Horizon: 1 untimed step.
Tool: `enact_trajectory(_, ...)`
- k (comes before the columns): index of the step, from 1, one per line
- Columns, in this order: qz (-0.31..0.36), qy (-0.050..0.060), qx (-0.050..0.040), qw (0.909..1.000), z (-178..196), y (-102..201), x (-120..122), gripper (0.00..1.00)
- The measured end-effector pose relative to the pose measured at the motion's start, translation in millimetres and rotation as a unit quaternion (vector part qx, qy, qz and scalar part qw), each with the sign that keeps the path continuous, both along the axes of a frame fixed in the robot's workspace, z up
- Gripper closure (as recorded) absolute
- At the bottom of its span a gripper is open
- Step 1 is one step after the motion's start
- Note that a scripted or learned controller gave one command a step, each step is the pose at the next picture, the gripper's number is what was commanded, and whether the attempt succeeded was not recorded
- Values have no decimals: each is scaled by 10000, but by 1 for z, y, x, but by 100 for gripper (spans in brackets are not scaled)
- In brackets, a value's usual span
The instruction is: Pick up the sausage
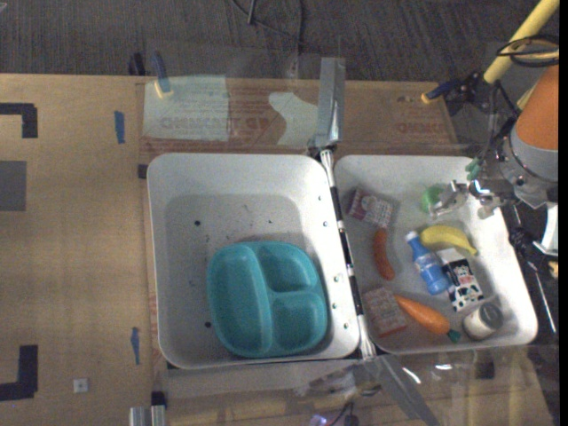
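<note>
The sausage (382, 254) is a short reddish-brown link lying near the left side of the right bin (524, 331), roughly upright in the view. My gripper (465, 195) hangs over the upper right part of that bin, next to a small green object (432, 199). It sits well to the right of the sausage and farther back, with nothing seen held in it. The grey arm with its orange band (541, 118) comes in from the right edge.
The right bin also holds a pink packet (370, 208), a banana (448, 237), a blue bottle (430, 266), a small carton (463, 285), a carrot (424, 315), a cracker box (383, 311) and a white cup (484, 319). A teal divided plate (266, 298) lies in the left bin (177, 193).
</note>
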State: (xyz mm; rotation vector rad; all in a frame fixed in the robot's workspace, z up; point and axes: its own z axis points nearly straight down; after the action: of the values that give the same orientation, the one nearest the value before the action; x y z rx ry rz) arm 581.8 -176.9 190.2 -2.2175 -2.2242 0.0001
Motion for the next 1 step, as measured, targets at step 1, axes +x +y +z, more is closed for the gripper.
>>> enact_trajectory(1, 1006, 3, 2, 9949, -39, 84, 14, 0)
